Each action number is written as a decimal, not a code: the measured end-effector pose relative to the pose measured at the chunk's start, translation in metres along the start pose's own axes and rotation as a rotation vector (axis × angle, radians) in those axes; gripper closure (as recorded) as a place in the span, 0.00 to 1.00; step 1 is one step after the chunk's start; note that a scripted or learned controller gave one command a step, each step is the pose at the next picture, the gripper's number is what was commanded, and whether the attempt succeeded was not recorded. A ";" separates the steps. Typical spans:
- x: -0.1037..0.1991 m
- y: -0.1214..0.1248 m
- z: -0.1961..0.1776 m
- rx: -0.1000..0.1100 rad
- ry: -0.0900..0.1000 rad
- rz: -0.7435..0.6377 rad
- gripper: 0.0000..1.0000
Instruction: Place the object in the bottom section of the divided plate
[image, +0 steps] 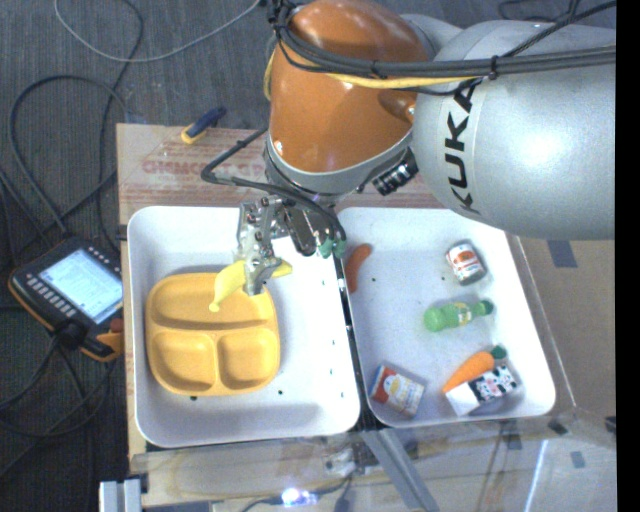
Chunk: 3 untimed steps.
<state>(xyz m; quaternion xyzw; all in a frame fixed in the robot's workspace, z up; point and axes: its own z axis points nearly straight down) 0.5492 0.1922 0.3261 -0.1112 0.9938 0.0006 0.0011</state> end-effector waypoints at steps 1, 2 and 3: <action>0.066 -0.050 0.072 0.000 0.004 0.107 1.00; 0.010 -0.083 0.064 0.001 0.002 0.047 1.00; -0.011 -0.033 0.083 0.000 0.001 -0.055 1.00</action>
